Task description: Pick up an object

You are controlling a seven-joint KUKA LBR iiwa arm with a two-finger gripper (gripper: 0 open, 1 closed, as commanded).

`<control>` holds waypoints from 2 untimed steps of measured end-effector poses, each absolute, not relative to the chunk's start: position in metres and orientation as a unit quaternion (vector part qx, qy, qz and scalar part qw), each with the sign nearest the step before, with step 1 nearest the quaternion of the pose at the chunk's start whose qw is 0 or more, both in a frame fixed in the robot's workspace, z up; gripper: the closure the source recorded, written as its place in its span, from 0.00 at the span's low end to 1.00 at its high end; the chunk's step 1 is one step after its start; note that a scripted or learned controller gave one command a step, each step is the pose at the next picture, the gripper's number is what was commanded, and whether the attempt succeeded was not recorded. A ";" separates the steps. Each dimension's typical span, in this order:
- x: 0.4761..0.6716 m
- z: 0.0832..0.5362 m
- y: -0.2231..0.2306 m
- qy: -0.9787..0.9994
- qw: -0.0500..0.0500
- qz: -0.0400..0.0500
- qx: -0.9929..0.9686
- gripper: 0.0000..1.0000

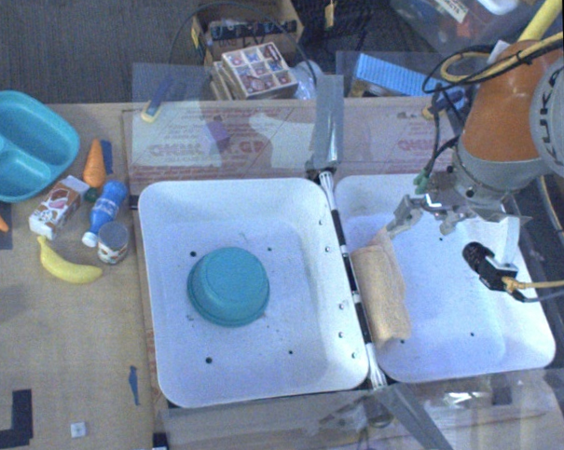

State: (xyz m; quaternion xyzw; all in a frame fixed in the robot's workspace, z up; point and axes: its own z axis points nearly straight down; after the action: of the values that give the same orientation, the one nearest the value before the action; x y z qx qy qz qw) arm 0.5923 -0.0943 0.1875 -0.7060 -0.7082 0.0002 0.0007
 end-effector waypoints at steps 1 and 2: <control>0.621 0.089 -0.108 -0.748 -0.004 -0.003 -0.663 0.00; 0.583 0.089 -0.100 -0.750 -0.003 -0.003 -0.662 0.00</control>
State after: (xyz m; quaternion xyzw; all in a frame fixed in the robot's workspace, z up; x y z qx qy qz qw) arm 0.5828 -0.0995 0.0892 -0.6616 -0.7498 -0.0027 -0.0034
